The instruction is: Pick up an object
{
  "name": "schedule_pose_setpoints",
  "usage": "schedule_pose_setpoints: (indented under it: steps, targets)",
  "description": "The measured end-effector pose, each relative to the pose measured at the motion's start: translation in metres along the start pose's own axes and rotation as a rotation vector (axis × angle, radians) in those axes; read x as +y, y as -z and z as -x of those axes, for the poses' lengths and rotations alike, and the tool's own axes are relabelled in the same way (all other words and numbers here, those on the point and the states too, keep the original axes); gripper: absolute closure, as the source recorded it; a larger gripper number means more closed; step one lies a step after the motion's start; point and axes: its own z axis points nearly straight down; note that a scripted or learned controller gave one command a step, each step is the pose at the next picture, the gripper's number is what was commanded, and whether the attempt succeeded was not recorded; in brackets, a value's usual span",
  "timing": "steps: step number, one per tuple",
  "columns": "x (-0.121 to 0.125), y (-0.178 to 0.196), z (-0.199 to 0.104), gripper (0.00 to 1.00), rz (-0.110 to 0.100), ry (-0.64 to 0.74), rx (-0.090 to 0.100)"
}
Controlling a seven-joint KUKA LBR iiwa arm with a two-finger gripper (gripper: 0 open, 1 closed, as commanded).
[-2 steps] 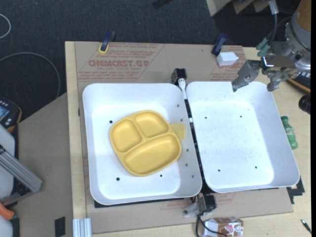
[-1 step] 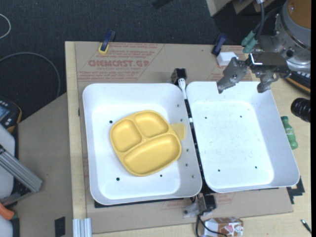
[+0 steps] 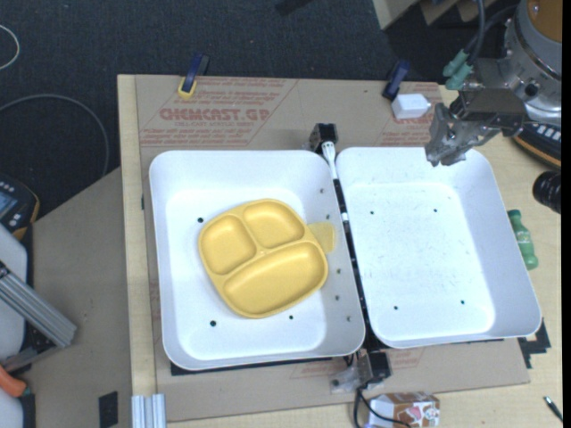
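Dark carpet surrounds our bench (image 3: 268, 105), brown board on top. We see two white bins side by side. Left bin (image 3: 169, 239) holds a yellow divided plate (image 3: 263, 257), lying flat near its middle. Right bin (image 3: 500, 239): gripper (image 3: 443, 156) hangs above its far rim, grasp state unclear, nothing visibly held.

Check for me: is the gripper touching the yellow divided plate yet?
Apart. The camera view shows the gripper over the right bin's far rim, the yellow plate in the left bin.

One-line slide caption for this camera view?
Tool hovers over right bin's far edge; yellow divided plate lies in left bin.
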Motion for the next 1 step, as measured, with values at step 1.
schedule_pose_setpoints:
  steps: [1]
  targets:
    - [-0.0026,-0.0965,-0.0271,1.00,-0.018,0.001,-0.001]
